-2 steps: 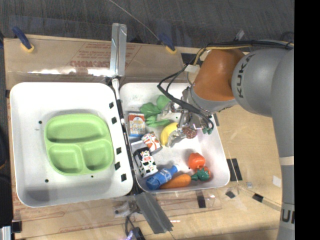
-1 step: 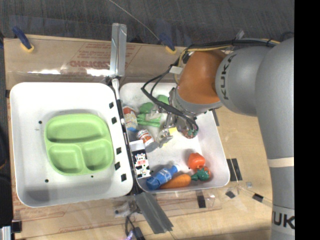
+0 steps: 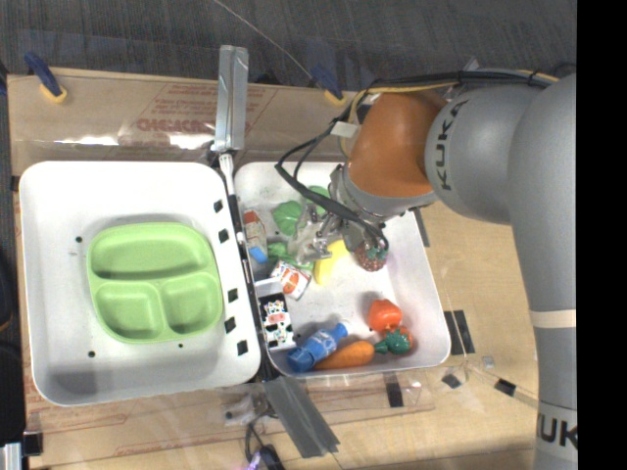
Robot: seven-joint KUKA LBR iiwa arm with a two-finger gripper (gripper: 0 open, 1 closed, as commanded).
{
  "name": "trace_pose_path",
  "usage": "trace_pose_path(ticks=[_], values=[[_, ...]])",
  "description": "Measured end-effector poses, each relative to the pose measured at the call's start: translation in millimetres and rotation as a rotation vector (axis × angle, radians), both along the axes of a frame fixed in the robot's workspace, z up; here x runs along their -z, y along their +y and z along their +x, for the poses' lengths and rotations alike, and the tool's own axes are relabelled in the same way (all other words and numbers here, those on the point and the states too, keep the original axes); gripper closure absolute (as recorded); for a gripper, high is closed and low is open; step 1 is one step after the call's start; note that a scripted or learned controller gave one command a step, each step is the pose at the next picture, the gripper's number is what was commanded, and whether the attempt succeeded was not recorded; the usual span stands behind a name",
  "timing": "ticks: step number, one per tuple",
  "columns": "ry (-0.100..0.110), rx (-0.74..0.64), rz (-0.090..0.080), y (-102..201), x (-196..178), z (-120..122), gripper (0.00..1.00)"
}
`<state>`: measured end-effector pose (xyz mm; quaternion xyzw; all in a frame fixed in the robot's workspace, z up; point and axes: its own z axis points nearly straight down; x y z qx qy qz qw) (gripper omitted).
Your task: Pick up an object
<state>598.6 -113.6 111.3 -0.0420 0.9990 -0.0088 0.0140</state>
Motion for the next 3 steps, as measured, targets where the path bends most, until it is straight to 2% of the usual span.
trace_pose_path(ticks=[1, 2, 3], values=[[0.015, 0.042, 0.015, 26.5, -135.7, -10.3, 1.00], [0.022, 0.114, 0.018, 46.8, -163.7, 53.1, 1.00], [0.033, -0.112, 0.015, 47.0, -79.5, 16.4, 1.00]])
